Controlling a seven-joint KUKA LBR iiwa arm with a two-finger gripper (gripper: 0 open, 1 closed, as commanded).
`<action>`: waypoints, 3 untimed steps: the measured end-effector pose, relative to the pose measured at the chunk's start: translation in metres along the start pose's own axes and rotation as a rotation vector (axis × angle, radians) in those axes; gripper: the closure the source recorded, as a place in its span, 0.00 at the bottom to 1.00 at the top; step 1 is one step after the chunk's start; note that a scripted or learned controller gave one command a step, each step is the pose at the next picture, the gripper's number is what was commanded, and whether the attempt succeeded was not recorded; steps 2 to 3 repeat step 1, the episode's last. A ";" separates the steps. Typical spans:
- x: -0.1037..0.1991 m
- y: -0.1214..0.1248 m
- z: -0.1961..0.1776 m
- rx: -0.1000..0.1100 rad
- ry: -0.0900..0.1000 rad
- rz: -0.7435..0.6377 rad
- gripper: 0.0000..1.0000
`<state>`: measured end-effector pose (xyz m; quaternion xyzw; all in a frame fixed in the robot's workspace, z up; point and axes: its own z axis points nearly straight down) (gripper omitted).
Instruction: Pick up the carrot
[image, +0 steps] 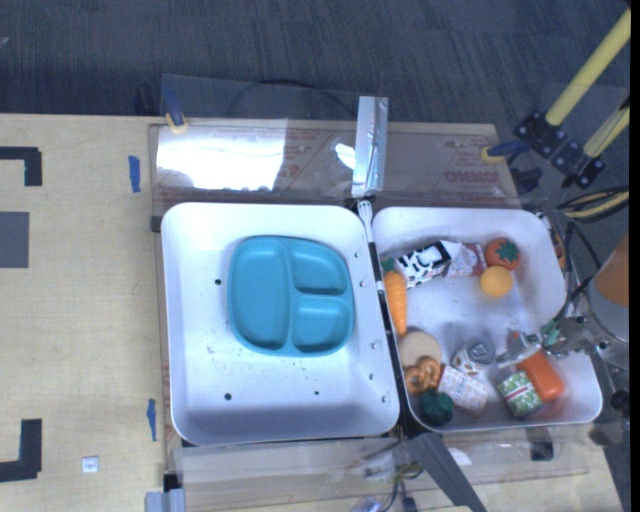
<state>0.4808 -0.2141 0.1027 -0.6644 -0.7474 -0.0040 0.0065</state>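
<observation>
my gripper hovers in the right white bin, grip unclear; the orange carrot lies well apart.

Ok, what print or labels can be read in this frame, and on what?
Red print on the clear panel behind the right bin: mirrored and blurred, unreadable.
Label on the green-and-white package: too small to read.
Black-and-white patterned carton: no legible words.
</observation>
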 end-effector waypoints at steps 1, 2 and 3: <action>-0.009 0.009 -0.099 -0.005 -0.017 0.001 0.00; -0.009 0.009 -0.099 -0.005 -0.017 0.001 0.00; -0.009 0.009 -0.099 -0.005 -0.017 0.001 0.00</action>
